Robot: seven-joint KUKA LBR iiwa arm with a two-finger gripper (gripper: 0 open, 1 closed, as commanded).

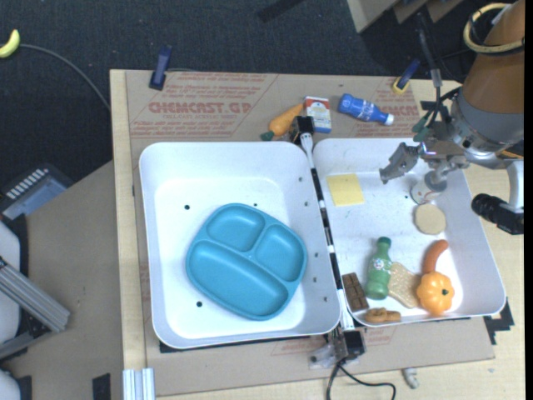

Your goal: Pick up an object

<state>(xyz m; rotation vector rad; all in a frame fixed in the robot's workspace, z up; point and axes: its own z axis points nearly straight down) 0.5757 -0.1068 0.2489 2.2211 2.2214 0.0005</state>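
Observation:
The right bin (pixel 483 248) holds several toy foods. A yellow square slice (pixel 346 189) lies near its left wall, and a round beige cookie (pixel 430 219) sits mid-right. Toward the front are a green bottle (pixel 380 267), a pale cracker (pixel 402 283), an orange pumpkin (pixel 435 292), a red-orange sausage (pixel 435 255), a brown bar (pixel 355 290) and a small brown piece (pixel 381 314). My gripper (pixel 410 182) hangs over the bin's far part, just above and behind the cookie. It is open, with nothing between its fingers.
In the left bin (pixel 166 190) lies a blue divided plate (pixel 246 259). Behind the bins on the cardboard lie a blue bottle (pixel 365 108), a small carton (pixel 316 113) and a carrot (pixel 286 119). Blue clips (pixel 159 67) pin the board's far edge.

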